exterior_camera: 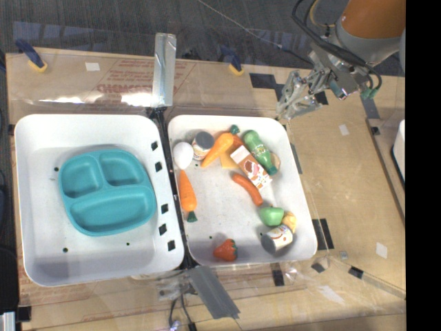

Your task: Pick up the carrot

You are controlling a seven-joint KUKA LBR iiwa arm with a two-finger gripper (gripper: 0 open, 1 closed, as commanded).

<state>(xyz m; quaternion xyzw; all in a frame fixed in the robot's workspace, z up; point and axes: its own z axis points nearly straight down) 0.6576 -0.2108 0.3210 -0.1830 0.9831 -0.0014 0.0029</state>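
Wooden bench (344,185) carries two white bins (27,185) (side by side, touching)

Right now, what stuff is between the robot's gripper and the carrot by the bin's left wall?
In the camera view, between the gripper and the carrot lie the green bottle, the snack box and another orange carrot-like piece.

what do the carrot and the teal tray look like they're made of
Carrot: likely moulded plastic toy food, going by its even orange colour and smooth surface.
Teal tray: probably matte plastic, one moulded piece with three rounded compartments and soft highlights.
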